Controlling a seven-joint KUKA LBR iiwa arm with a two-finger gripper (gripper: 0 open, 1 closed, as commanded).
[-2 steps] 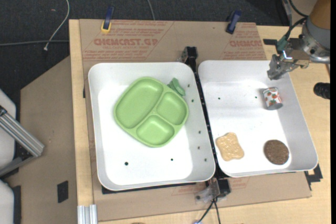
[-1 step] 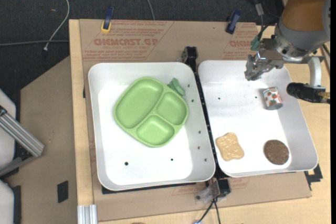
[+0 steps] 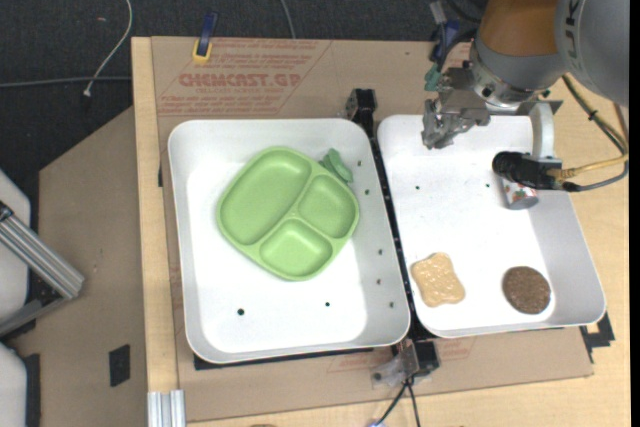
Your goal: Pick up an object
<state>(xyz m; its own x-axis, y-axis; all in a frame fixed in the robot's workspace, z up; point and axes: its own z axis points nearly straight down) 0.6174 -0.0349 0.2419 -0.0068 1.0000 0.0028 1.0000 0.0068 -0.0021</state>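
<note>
In the right bin [image 3: 470,215] lie a tan, lumpy cracker-like piece [image 3: 438,279] at the front left and a round brown cookie [image 3: 526,288] at the front right. My gripper [image 3: 437,135] hangs over the bin's far left corner, well behind both pieces, with nothing visible between its fingers. A green three-part plate [image 3: 288,212] lies in the left bin [image 3: 200,245], and a small green object [image 3: 338,165] rests against the plate's far right rim.
A black and silver fitting [image 3: 520,179] on a cable sits over the right bin's far right part. A black clamp [image 3: 361,104] stands at the back between the bins. Cardboard [image 3: 240,70] lies under both bins.
</note>
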